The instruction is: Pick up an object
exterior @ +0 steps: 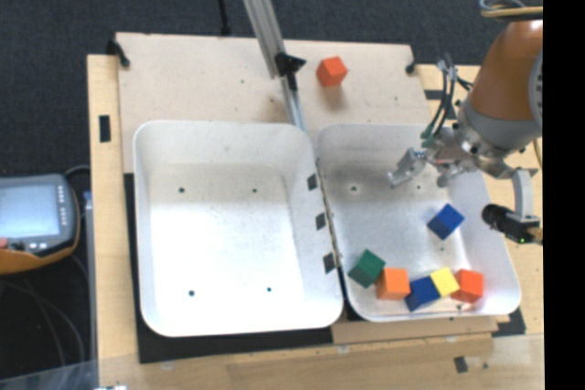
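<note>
One blue cube [445, 221] below claw [409, 167]

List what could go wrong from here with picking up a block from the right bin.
1. The green block, orange block, a blue block, yellow block and red-orange block crowd the right bin's near wall; the hand could nudge neighbours instead of gripping one.
2. The lone blue block sits tilted, so it may slip.
3. The orange cube lies outside both bins, likely a poor target.
</note>
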{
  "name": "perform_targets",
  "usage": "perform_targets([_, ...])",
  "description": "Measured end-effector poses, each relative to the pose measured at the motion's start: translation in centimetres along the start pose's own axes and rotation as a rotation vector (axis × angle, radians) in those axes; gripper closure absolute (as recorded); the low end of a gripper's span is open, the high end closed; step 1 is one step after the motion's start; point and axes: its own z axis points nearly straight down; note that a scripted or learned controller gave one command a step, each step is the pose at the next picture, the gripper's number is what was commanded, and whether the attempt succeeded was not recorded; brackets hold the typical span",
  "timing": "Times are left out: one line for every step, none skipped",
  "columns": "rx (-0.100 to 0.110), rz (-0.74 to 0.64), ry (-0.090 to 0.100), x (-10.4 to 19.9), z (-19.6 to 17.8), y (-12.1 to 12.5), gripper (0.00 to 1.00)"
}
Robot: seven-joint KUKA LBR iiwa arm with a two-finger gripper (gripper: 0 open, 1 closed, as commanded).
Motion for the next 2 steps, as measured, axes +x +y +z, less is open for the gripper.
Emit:
perform_targets([0.000, -0.010, 0.003, 8.1, -1.0, 0.4, 0.00])
perform_targets([-0.008, -0.005, -0.001, 11.1, -14.8, 1.6, 0.00])
